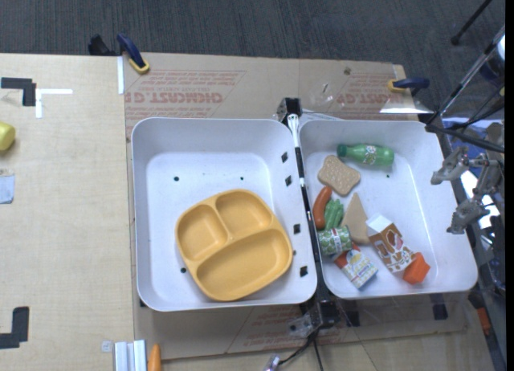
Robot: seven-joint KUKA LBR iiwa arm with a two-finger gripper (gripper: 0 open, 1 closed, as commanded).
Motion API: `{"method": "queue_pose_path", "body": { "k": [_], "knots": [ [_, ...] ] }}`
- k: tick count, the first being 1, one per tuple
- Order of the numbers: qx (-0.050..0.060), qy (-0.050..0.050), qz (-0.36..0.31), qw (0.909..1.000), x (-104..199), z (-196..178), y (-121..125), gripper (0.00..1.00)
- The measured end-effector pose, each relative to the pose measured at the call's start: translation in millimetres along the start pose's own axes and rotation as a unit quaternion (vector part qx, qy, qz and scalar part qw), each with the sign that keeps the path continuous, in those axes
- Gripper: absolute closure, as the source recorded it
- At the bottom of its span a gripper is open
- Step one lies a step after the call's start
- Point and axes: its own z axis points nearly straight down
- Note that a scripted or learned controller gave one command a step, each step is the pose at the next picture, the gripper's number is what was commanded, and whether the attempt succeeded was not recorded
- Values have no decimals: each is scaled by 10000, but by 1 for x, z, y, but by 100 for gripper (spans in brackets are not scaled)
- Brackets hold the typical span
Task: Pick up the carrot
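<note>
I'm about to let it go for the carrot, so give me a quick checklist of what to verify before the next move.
1. Target found: ok. The orange plastic carrot with a green leafy top lies in the right white bin.
2. Carrot uncovered: ok. Nothing lies on it.
3. Room beside it: not ok. The bin's left wall, the green can and the tan wedge crowd it.
4. Gripper above the carrot: not ok. It is at the bin's right rim.
5. Gripper ready to grasp: cannot tell.
6. Lookalike: not ok. An orange block lies at the lower right.
</note>
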Motion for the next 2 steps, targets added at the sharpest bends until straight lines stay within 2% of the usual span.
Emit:
{"method": "queue_pose_path", "body": {
  "k": [1, 2],
  "knots": [
    [-1, 3, 892, 9960, 32, 162, 44, 0],
    [-6, -11, 47, 10000, 31, 65, 154, 0]
  ]
}}
